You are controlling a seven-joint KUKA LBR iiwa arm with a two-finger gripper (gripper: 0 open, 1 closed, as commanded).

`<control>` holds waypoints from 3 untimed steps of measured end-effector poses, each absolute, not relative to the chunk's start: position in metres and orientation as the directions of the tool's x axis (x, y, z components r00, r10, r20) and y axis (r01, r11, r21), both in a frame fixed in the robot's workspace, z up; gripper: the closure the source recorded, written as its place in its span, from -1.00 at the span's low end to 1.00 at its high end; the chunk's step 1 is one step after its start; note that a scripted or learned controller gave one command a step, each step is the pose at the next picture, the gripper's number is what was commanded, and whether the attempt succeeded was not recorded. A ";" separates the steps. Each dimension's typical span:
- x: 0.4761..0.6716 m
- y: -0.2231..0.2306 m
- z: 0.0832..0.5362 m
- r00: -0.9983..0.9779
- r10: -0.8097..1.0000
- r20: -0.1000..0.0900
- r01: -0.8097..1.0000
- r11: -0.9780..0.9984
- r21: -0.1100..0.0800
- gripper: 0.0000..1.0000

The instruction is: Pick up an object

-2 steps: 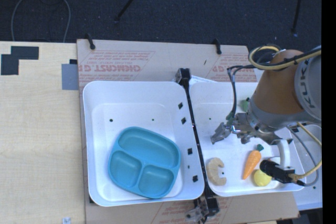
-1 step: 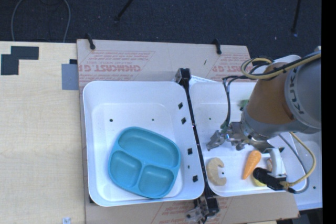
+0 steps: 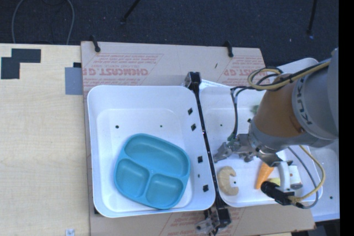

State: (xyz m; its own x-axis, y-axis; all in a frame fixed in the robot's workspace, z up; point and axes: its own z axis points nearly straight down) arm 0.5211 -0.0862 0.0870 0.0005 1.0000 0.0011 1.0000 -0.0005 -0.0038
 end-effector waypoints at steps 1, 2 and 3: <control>0.522 -0.087 0.098 0.006 1.000 0.002 1.000 -0.006 -0.003 1.00; 0.518 -0.084 0.141 0.000 1.000 0.001 1.000 0.000 0.000 1.00; 0.522 -0.089 0.184 0.000 1.000 0.000 1.000 0.000 0.001 1.00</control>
